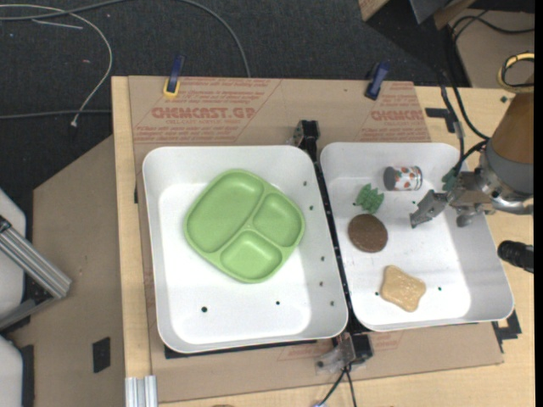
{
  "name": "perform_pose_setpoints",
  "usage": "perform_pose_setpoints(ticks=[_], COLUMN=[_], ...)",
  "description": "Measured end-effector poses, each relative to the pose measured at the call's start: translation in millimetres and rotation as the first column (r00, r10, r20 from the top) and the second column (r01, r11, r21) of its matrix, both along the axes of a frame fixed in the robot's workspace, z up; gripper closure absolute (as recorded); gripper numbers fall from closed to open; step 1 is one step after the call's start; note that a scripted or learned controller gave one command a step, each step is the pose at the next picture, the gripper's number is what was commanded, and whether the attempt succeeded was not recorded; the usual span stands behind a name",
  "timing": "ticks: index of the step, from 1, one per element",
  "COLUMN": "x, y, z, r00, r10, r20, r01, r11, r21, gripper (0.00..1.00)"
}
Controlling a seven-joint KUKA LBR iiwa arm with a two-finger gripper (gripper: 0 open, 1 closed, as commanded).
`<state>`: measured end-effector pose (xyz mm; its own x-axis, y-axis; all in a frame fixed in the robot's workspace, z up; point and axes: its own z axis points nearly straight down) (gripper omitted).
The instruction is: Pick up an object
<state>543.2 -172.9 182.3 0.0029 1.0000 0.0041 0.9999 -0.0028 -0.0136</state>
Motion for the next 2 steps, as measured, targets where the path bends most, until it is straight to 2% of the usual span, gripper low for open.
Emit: perform_pose_setpoints(ticks=[1,2], x=[3,0], y=[0,3], z=[6,-37], r00=[1.0,1.0], r10=[0.003,0.003], r20=[0.012,0.007], r01=[-0.003,-0.003], r11=[1.0,1.0], r21=[-0.003,-0.001], gripper=[0.0,0.0])
